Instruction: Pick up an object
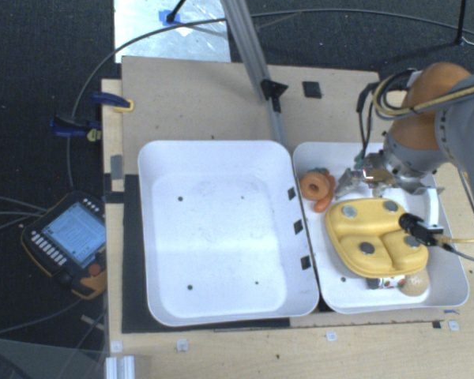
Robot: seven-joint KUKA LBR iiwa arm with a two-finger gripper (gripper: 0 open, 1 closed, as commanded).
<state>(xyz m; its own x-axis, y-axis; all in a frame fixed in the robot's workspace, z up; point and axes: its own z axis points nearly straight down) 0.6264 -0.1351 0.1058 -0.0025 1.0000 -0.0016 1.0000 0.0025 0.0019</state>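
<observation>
Hiding part of the right bin (458, 290), the arm (458, 125) overhangs a yellow object (375, 239).

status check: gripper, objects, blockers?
Gripper low in right bin, fingers unclear. Orange ring just beside it, ungrasped. Big yellow piece crowds bin.

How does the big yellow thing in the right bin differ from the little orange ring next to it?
The yellow moulded piece is far larger than the orange ring, and it is a solid lobed slab with grey studs, whereas the ring has a hole through it. The yellow piece lies mid-bin; the ring sits near the right bin's left wall. Both lie flat.
</observation>
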